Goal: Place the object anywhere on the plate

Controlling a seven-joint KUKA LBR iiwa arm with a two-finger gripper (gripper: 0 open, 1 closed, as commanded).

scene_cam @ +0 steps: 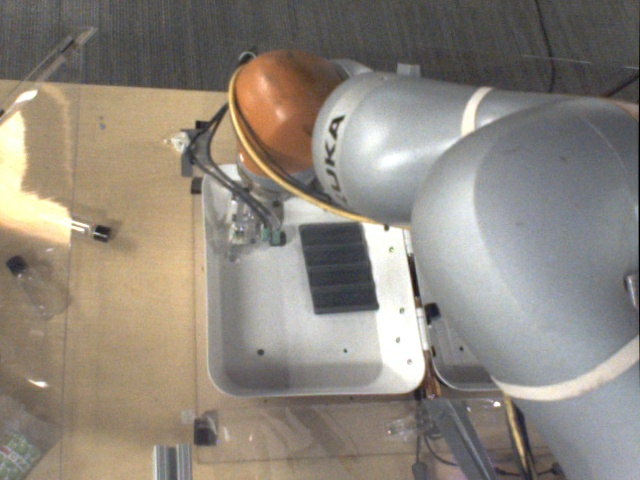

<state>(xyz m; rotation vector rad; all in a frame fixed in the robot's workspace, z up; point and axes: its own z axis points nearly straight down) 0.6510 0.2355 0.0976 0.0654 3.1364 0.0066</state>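
Note:
A dark ribbed rectangular slab (340, 266) lies flat in the left white bin (300, 368), toward its upper right part. My gripper (248, 226) hangs under the orange wrist band, over the bin's upper left corner, a little left of the slab. A small greenish bit (270, 236) shows at the gripper's lower edge; I cannot make out whether it is an object or part of the tool. The big grey arm hides the right bin almost wholly and the far edge of the left bin.
The arm (520, 218) covers the right half of the view. A sliver of the right bin (455, 368) shows below it. On the wooden bench to the left lie a small black-tipped item (97, 232) and clear plastic pieces (30, 278).

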